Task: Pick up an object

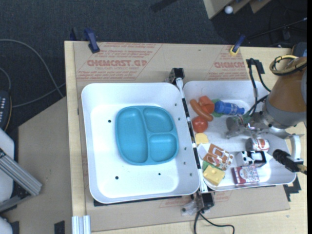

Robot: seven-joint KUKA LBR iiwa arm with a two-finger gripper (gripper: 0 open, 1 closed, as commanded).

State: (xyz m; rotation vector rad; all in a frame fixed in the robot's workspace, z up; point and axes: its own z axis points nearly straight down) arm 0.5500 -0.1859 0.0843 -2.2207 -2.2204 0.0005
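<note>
The right bin [220, 87] holds several small objects. An orange carrot-like piece [201, 107] and a blue bottle [226, 107] lie at its far side, with a red tomato [199, 124] just below them. Nearer the front are an orange-and-white packet [217, 156], a yellow block [213, 174], a red-and-white packet [245, 175], a black-and-white toy [253, 157] and a small red can [259, 144]. My gripper [236, 127] hangs low in the middle of this bin, just below the blue bottle and left of the can. Nothing is visibly held in it.
The left bin [97, 150] carries a blue divided plate [146, 133]. The arm [286, 97] with its orange band reaches in over the right bin's right edge. Black cables [253, 77] run beside it. Clamps sit between the bins at the back and front.
</note>
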